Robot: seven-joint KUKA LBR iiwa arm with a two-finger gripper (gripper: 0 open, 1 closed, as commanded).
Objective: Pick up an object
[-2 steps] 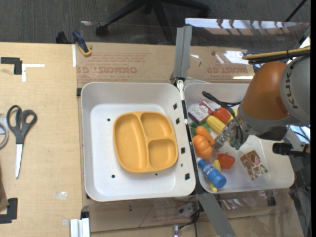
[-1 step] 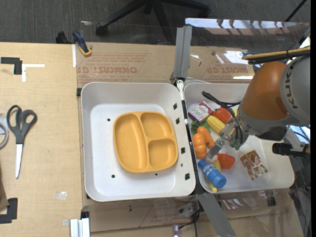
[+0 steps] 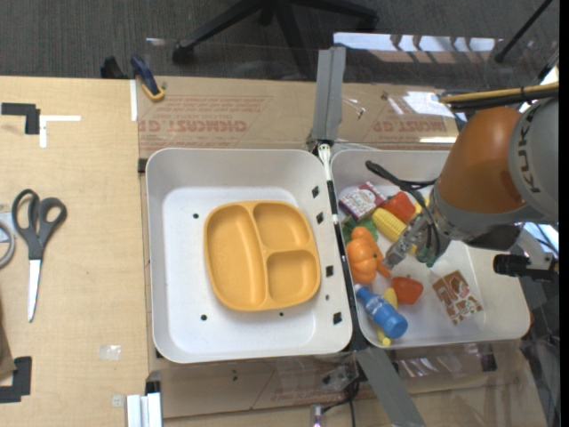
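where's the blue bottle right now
The small blue plastic bottle lies at the near-left corner of the right white bin, just below the orange toy pumpkin and left of the brown printed packet.

The arm [image 3: 484, 163] reached in from the right, its orange band facing the camera above the wrist, which bent down and to the left; the gripper [image 3: 402, 245] hung low at its end, pointing lower left
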